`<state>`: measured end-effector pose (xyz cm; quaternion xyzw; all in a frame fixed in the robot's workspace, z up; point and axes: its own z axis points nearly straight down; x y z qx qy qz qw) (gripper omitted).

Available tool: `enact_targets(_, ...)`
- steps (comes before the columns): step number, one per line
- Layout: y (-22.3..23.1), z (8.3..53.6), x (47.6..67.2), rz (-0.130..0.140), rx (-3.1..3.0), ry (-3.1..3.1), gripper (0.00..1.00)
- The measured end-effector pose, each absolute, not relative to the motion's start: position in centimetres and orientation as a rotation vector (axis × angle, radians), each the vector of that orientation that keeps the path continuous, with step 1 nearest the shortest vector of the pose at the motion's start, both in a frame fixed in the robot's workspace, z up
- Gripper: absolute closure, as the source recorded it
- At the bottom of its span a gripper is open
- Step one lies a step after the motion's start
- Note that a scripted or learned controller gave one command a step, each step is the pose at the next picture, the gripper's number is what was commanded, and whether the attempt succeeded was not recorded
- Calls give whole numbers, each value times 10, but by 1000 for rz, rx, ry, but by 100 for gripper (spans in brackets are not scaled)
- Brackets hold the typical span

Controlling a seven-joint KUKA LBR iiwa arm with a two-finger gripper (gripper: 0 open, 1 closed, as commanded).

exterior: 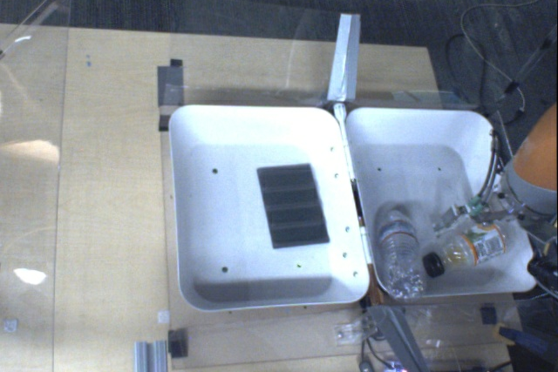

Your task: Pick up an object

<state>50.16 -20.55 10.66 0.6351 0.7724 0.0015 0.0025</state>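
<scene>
Camera view — hand (464, 219) | low in right bin (410, 139) | beside small bottle (466, 249)

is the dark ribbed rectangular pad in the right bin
No, the dark ribbed rectangular pad lies flat in the left white bin, apart from both plastic bottles.

Clear crushed bottle (398, 250) and black-capped juice bottle (465, 252) lying in right bin (410, 135)

— Cut off at the right edge: most of the arm (539, 161), orange band half gone.
— Gripper (466, 216) fingers?
— Too small and cluttered to read.
— Just below the gripper?
— Small bottle (466, 250), label blurred.
— Lower right?
— Dark shapes, cropped, unidentifiable.
</scene>
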Motion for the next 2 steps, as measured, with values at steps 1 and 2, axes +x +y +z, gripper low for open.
enact_targets(1,-206,89,511,9,2186,2245,0)
enact_targets(2,-205,89,550,9,2170,2257,0)
